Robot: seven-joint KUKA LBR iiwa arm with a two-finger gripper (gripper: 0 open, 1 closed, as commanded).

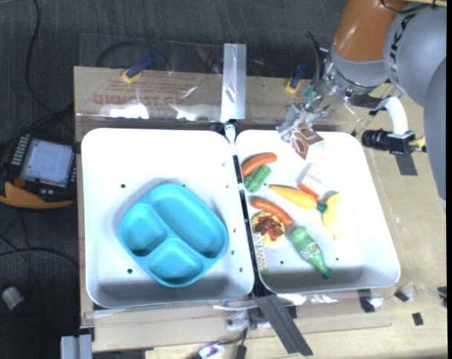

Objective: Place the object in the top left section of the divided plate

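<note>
We see the gripper (pixel 304 129) raised over the right bin's (pixel 375 264) far edge, clamped on a small brown-and-white carton (pixel 308 142). The blue divided plate (pixel 173 234) lies well apart in the left bin (pixel 98 275). A corner-only grip could slip mid-carry.

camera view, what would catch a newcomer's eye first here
The bright blue divided plate stands out, alone in the left bin. Next, the heap of toy food in the right bin: a banana, a green bottle, a sausage. Above that bin's far edge, the arm's orange band leads down to the gripper, beside a small brown-and-white carton.
</note>
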